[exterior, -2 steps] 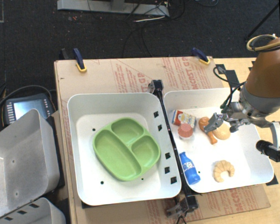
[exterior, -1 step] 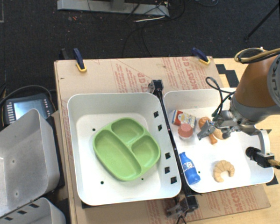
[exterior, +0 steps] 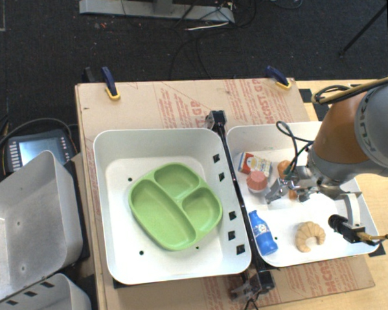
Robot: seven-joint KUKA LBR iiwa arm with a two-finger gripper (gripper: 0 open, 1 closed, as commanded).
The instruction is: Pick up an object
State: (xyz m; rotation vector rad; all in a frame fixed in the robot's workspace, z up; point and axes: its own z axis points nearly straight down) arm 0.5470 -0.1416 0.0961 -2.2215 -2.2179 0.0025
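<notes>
Nearby — glossy curved croissant (exterior: 310,235), smooth blue bottle (exterior: 262,232), perhaps plastic.

Single fixed camera | mounted above the bench (exterior: 152,98), looking down at a slant | far enough to frame both white bins (exterior: 112,207) and surrounding dark floor (exterior: 39,49) | arm (exterior: 355,136) enters from right

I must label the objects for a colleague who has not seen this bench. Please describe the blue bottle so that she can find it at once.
Look at the right white bin, the one the arm reaches into. Along its left wall, near the front edge, lies the blue bottle with a white cap. It is the only blue thing there; the croissant to its right is tan.
</notes>
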